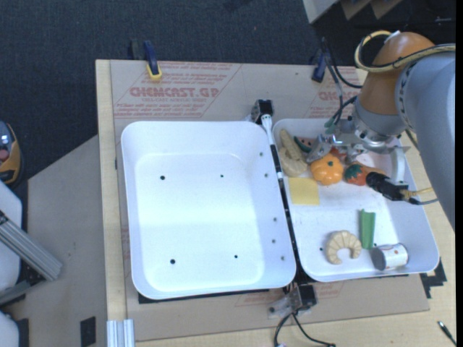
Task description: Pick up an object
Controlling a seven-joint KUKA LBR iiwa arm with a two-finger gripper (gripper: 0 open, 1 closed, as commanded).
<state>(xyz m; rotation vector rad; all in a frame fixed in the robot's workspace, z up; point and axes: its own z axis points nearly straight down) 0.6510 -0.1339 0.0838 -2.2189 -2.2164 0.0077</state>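
One pincer hangs over the upper part of the right bin, just above the orange pumpkin; how its tips stand I cannot tell. Beside the pumpkin lie a red piece, a yellow square and a tan item. Lower right sit a green stick, croissant and can. Left bin fills the desk's left.

Bright, even overhead light — soft shadows, mild glare on the white bins — slightly grainy focus
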